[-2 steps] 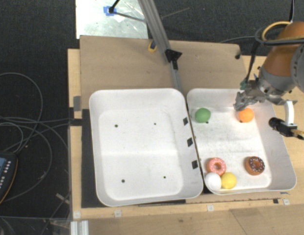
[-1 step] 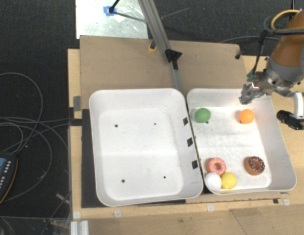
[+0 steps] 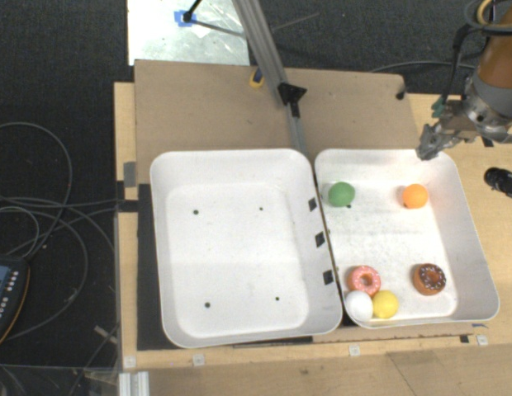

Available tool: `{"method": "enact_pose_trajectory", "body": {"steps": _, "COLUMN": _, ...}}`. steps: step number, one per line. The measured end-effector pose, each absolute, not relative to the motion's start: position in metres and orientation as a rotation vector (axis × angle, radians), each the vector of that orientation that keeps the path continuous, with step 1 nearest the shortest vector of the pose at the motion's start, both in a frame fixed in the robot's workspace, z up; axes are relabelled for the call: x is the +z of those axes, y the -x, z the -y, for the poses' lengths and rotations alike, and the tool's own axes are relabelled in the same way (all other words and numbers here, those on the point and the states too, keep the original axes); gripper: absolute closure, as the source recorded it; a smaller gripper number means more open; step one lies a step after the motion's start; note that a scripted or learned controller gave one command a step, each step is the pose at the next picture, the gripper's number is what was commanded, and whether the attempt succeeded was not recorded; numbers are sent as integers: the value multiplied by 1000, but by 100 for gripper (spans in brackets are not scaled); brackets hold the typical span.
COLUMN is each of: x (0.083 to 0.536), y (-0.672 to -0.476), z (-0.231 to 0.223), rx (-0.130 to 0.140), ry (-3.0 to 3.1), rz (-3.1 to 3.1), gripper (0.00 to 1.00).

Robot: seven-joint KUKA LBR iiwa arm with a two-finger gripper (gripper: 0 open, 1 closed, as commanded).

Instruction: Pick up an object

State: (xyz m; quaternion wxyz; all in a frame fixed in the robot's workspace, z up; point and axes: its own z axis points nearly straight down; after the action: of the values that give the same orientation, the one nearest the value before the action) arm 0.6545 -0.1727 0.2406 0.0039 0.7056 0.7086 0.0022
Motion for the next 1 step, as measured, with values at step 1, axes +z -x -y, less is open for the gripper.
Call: {"method": "enact_pose_trajectory", "body": {"steps": 1, "x": 242, "y": -655, "z": 127, "rx": 4, "ry": -2210, "rz": -2232, "gripper": 100}}
